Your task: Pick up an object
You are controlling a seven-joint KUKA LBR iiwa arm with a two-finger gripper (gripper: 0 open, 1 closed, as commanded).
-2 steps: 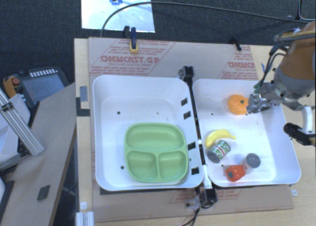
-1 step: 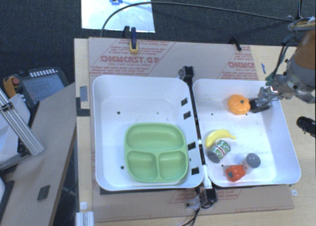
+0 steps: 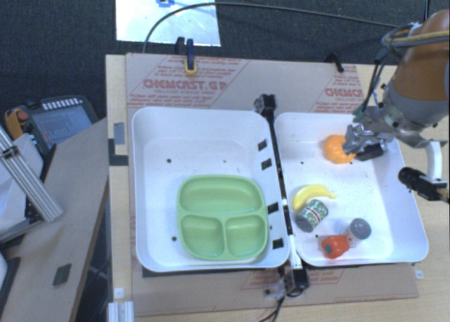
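The grey arm with its orange band reaches in from the right, and its metal hand (image 3: 357, 141) hangs low over the far part of the right-hand shallow white bin (image 3: 404, 204), just beside and touching the edge of a round orange fruit-shaped object (image 3: 335, 150). Whether the hand is open or closed, and whether it grips the orange object, cannot be told from this angle. Nearer the front of the same bin lie a yellow plastic banana (image 3: 313, 194), a small can with a green label (image 3: 309, 215) just beside it, a grey round-capped object (image 3: 359, 228) and a red-orange toy vegetable (image 3: 335, 245). The left-hand white bin (image 3: 158, 145) holds a light green divided plate (image 3: 222, 216) with three compartments.
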